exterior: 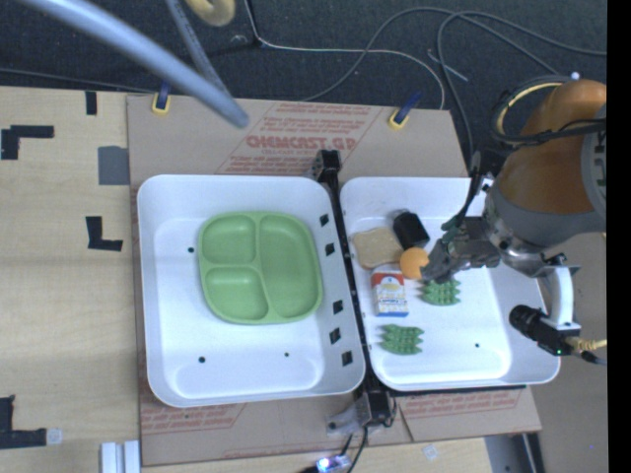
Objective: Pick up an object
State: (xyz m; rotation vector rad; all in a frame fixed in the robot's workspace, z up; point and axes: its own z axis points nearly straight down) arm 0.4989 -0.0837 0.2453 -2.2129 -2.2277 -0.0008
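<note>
Camera view showed the end effector [446,262] low in the right bin [493,363], just beside the orange ball [414,261] and green toy [441,293]; finger state could not be told. Risk: crowded items, possibly nudged aside, no grasp.

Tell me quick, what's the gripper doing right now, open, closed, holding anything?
Gripper: low in the right white bin, beside the small orange ball and over the spiky green toy; its state cannot be told.

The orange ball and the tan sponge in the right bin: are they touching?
Cannot tell. In the camera view the orange ball sits right against the tan sponge, with no clear gap or contact visible.
</note>
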